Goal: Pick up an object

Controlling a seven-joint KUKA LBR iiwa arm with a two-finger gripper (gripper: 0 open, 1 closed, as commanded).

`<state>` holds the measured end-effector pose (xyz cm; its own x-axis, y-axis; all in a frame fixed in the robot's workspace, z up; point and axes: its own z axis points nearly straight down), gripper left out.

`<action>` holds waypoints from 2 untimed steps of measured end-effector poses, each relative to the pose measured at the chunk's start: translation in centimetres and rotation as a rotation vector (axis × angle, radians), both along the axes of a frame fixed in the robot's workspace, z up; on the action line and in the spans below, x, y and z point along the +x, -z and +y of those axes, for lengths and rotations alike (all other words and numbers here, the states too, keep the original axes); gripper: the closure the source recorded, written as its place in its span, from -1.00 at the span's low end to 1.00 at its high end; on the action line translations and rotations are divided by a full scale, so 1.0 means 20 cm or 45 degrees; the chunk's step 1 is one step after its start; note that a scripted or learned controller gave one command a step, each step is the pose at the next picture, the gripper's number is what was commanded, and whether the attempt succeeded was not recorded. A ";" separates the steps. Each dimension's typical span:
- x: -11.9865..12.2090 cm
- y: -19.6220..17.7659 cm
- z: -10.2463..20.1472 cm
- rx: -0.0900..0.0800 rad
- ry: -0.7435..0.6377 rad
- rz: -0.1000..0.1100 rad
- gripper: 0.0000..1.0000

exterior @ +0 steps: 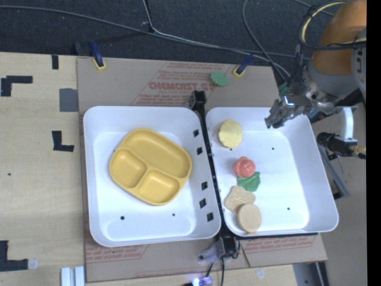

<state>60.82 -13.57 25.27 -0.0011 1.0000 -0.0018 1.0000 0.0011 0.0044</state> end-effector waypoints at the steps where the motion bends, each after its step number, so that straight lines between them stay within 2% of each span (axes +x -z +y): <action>1: 0.05 0.08 0.26 0.003 -0.006 0.008 1.00; 2: 0.08 0.06 0.57 0.004 -0.008 0.007 1.00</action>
